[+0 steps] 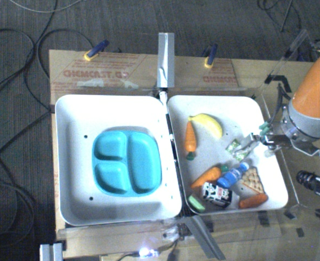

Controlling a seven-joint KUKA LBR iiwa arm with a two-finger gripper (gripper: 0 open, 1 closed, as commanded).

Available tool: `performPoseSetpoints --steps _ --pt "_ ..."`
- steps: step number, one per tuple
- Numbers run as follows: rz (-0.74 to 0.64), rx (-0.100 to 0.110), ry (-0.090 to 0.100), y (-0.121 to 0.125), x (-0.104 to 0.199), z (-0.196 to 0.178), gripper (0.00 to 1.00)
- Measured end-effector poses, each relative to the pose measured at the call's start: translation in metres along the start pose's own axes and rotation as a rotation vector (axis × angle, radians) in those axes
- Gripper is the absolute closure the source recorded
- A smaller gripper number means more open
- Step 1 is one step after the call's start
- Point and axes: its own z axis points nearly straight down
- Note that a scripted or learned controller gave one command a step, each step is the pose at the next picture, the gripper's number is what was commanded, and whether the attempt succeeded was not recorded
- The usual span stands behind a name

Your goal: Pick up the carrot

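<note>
— Place of the carrot (190, 137)?

— In the right bin (269, 118), close to its left wall, lying lengthwise, green stub toward the camera, just beside the banana (209, 125). Also a second carrot (206, 176) nearer the front of the same bin, lying slanted, one end close to a blue bottle (233, 175).

— And the gripper (241, 147)?

— Over the right half of the same bin, coming in from the right, near the cap end of the bottle, apart from both carrots. Open or closed: not possible to tell.

— Other things around?

— A waffle-like cracker (252, 181) just beside the bottle. A black-and-white carton (217, 194) in front of the second carrot. A small green piece (196, 203) and a reddish-orange oblong item (252, 201) along the front wall. In the left bin (67, 145), a blue divided plate (128, 162), about in the middle.
</note>
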Motion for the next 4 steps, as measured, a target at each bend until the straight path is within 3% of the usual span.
performPoseSetpoints --steps 1,2,3,4 --pt "0.004 -0.003 0.0 0.006 0.017 -0.023 0.0" --pt "-0.313 0.001 -0.001 0.014 0.121 0.077 0.0" --pt "-0.332 -0.002 -0.002 0.001 0.061 0.077 0.0" --pt "-0.454 -0.011 -0.003 0.016 0.04 0.148 0.0"
